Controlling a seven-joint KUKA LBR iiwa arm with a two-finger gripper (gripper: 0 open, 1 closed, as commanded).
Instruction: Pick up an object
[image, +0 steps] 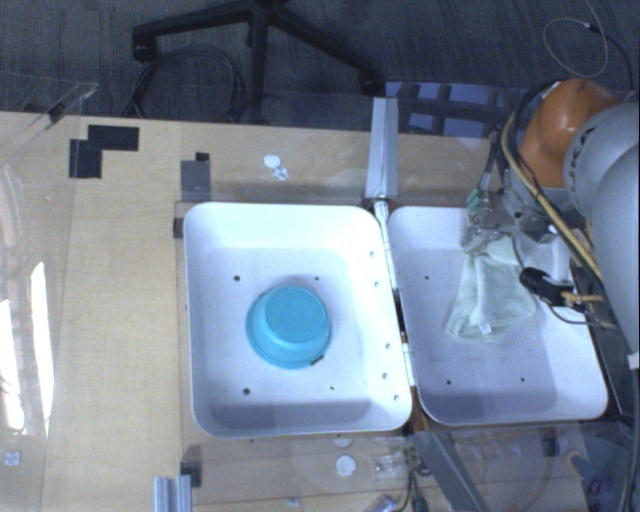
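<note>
Two white bins. Left bin (210, 300) holds round blue plastic bowl (290, 326). Right bin (570, 385): pale crumpled cloth (487, 290) hangs from gripper (487, 222), upper edge pinched between closed fingers. Cloth light, limp, likely slips; bunched fold grips best.

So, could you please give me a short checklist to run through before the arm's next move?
1. Cloth hanging from the tool, top edge bunched up at it: ok.
2. Cloth fully lifted off the right bin floor: cannot tell; its lower end looks close to the floor.
3. Firmness of grip on the cloth: cannot tell.
4. Blue bowl sitting apart in the left bin, out of the way: ok.
5. Cables near the wrist clear of the cloth: not ok, one lies against its edge.
</note>
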